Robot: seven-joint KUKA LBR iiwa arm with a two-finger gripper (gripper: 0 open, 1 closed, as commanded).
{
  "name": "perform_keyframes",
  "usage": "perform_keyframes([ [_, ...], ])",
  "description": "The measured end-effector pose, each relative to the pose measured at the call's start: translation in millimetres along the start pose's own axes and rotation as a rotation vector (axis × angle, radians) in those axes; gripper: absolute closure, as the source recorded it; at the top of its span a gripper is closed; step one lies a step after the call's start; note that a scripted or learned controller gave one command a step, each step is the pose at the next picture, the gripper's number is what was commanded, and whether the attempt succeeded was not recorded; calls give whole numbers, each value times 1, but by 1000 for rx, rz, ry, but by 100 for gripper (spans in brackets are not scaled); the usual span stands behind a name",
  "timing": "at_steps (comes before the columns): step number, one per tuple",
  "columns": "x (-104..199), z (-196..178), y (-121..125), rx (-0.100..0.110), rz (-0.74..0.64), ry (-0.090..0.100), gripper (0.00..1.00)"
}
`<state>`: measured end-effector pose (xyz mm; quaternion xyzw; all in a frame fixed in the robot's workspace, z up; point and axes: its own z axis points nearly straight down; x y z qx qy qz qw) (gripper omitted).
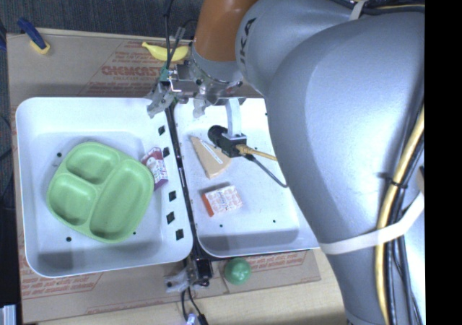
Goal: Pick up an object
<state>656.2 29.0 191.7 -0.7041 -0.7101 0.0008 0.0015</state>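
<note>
My gripper (178, 105) hangs over the far end of the divider between the two white bins, open with nothing between its fingers. In the left bin (29, 172) lie a green divided plate (99, 191) and a small red and white packet (155, 166) by the divider. The right bin (281, 226) holds a tan wedge (208, 158) just in front of the gripper and an orange and white packet (221, 201) nearer the front.
A yellow banana (164, 50) lies on the cardboard behind the bins, partly hidden by the wrist. A green ball (236, 271) sits in front of the right bin. A blue clip (33, 35) is at the far left corner. The arm's bulk covers the right side.
</note>
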Motion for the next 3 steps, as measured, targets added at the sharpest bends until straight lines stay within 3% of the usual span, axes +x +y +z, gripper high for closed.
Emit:
perform_keyframes([
  [1, 34, 41, -4, -21, 3, -10, 0],
  [2, -52, -66, -24, -4, 4, -2, 0],
  [3, -121, 32, -2, 2, 4, -2, 0],
])
